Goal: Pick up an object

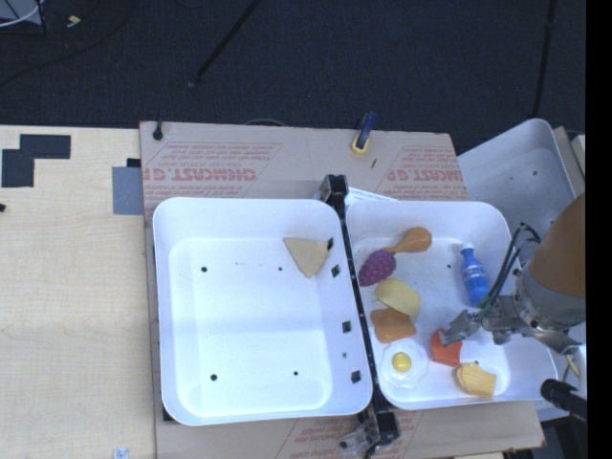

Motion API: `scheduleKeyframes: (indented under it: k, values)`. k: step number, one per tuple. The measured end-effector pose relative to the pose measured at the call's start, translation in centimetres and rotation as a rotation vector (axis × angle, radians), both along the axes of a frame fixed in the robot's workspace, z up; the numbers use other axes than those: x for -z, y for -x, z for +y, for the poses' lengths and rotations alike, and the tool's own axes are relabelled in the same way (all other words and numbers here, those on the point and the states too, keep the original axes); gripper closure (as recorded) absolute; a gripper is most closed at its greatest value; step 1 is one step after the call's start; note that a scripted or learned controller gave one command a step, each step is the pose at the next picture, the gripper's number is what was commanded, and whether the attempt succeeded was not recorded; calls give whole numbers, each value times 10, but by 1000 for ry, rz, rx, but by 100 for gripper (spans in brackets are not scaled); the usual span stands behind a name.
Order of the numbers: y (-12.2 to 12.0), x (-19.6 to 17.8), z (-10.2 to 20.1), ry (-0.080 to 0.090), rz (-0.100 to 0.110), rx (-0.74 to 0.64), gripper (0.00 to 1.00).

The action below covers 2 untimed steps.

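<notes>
Hand partly over red toy

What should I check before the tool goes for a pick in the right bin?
1. Tool over the right bin: ok, low beside the red toy.
2. Anything held between the fingers: cannot tell.
3. Target free of neighbours: not ok, the red toy sits close to the fried egg and corn piece.
4. Blue bottle out of the arm's way: cannot tell, it lies near the wrist cables.
5. Left bin contents: ok, the tan wedge lies apart by the divider.
</notes>
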State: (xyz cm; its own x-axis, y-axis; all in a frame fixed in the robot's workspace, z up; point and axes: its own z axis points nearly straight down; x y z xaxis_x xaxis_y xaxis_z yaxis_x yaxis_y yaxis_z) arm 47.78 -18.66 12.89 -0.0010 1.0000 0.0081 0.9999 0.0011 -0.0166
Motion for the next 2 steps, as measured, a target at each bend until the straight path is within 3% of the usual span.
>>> scheduleKeyframes:
  k: [1, 2]
  values:
    - [-76, 44, -28, 9, -18, 2, 0]
    - [5, 42, 44, 2, -8, 2, 0]
